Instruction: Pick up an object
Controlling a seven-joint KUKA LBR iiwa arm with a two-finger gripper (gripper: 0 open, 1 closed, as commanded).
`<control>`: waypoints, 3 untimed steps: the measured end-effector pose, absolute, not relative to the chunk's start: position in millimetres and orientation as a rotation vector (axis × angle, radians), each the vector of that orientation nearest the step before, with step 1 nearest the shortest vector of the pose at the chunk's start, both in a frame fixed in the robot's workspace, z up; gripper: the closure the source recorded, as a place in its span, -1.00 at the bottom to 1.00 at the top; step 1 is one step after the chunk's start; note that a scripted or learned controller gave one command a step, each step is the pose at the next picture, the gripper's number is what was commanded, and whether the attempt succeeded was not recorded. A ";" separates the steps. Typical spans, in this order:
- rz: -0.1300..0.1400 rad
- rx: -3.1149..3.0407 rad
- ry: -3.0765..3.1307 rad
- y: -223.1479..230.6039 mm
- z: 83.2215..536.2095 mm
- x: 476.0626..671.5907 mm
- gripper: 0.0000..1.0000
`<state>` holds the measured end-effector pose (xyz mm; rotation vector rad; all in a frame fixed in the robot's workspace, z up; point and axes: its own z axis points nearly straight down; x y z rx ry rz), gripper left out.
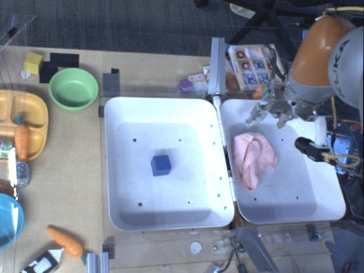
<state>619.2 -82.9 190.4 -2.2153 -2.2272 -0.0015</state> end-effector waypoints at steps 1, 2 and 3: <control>-0.008 -2.098 -2.345 -84.7 96.8 608.1 -1.00; -0.004 -1.894 -2.511 -110.5 126.5 586.0 -1.00; -0.015 -1.758 -2.622 -114.0 91.4 564.5 -1.00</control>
